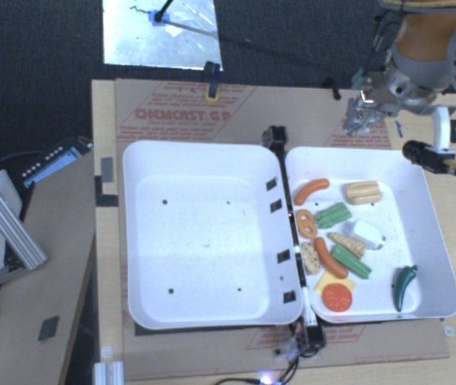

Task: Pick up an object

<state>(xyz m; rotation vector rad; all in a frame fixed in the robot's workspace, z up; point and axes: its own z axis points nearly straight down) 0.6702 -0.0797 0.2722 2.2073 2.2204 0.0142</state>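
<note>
Camera view has us looking down at a slant on the table (171,351), where two shallow white bins sit side by side: the left bin (203,231) and the right bin (432,239), which carries all the toy food. Our gripper (361,121) hangs at about one o'clock in the picture, just past the far rim of the right bin and over the cardboard sheet (179,111) that lies under both bins. Whether the gripper is apart or together we cannot tell, since it is small and blurred against the cardboard; nothing shows between its tips. The things we might pick lie clustered toward the divider, at roughly four o'clock from the picture's middle: a sausage (312,189) and a bread roll (362,192) at the far end, a pretzel (305,223) and a green pod (332,214) below them, a white block (367,233), a tomato slice (338,297) near the front rim, and a green pepper (404,285) set apart toward the front right corner. We judge the arm is parked high and outside the bin so that the camera sees the contents unobstructed before a descent; no grasp has begun. The pepper, lying alone, looks the easiest target, while the crowded pieces risk a fouled grip.
</note>
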